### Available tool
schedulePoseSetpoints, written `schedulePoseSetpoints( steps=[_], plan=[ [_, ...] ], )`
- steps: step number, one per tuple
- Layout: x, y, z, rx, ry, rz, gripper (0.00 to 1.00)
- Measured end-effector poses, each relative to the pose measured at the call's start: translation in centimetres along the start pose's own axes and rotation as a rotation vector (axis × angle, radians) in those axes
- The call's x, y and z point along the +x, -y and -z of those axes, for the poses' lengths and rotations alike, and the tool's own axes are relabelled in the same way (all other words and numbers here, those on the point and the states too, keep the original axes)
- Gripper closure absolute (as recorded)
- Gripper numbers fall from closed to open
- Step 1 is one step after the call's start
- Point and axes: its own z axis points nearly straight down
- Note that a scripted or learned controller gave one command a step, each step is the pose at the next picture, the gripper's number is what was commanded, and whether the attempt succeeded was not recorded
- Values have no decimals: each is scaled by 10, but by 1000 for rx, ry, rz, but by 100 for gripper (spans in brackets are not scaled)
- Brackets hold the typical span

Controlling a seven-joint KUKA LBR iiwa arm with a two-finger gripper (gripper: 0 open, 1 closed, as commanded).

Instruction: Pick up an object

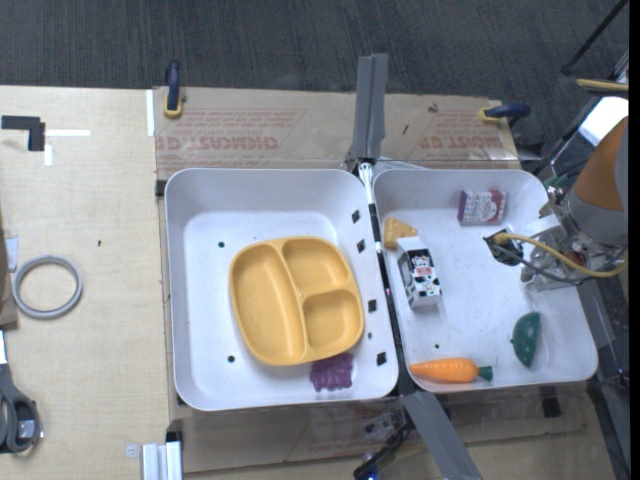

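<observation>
Item: small carton (421, 276) with black cow patches, lying in the same bin (470, 183) as the end effector (535, 263), well apart from it toward the divider. Judged light, stiff and boxy, best taken across its narrow sides. End effector: at the bin's outer edge, opening cannot be told; carton's print unreadable.

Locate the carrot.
In the camera view, the carrot lies in the right bin by its near wall, left of the green toy, below the cow-print carton.
</observation>
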Motion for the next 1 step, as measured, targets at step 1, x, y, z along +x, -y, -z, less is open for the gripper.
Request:
schedulePoseSetpoints(
  steps=[1],
  plan=[
    [0,0,0,0,0,0,0]
  ],
)
